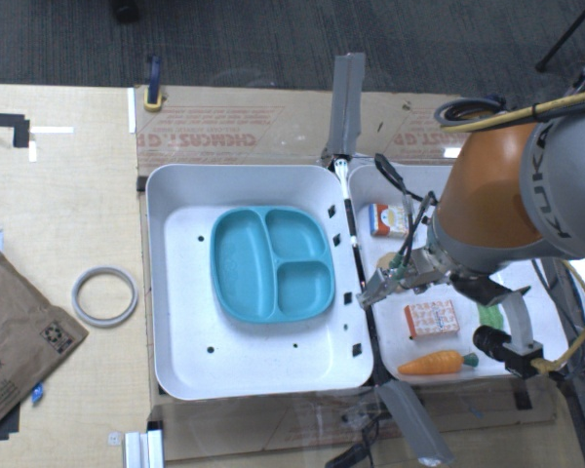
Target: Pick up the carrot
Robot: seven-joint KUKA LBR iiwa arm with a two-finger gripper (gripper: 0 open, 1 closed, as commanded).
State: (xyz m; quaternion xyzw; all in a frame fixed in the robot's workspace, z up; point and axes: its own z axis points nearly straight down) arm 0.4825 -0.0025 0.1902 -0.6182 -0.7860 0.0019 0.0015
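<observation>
Orange carrot (432,364) untouched, flat at right bin (526,383) front, beside small box (431,318). Hand (382,286) above, near the divider; grip state impossible to tell. Whole pick left.

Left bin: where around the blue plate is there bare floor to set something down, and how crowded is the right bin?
In the left bin, bare floor rings the divided blue plate, widest along the near wall and left wall. The right bin is crowded: carrot, red-and-white box, small carton and the arm above them.
</observation>
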